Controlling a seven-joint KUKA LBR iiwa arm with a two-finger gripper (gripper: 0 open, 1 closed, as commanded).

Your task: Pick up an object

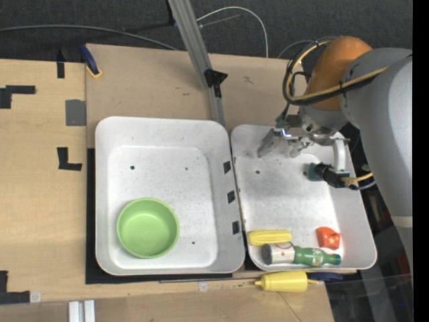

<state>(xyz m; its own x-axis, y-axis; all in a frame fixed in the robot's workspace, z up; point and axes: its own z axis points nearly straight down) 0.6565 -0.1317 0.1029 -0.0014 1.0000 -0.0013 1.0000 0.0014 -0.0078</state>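
**Gripper high in the right bin, targets at the near edge**

The arm (375, 92) reached in from the right and hung over the far part of the right bin (268, 180). The left bin (161, 146) held a green bowl (147, 227) in its near left corner. The gripper (281, 141) stood over bare floor at the far end of the right bin, its fingers apart by what looked a moderate gap, with nothing between them.

The likely things to pick lay well apart from it, along the near wall: a green bottle (303, 255), a yellow corn cob (269, 237) touching or just beside the bottle, and a small orange piece (328, 237) to the right. A yellow bottle (283, 282) lay outside the bin on the bench.

To do the step well, the gripper probably needed to travel toward the near edge before descending. The orange piece seemed the cleanest target, standing free of its neighbours. The bottle and cob crowded each other, so the fingers would risk catching both or nudging one against the wall.
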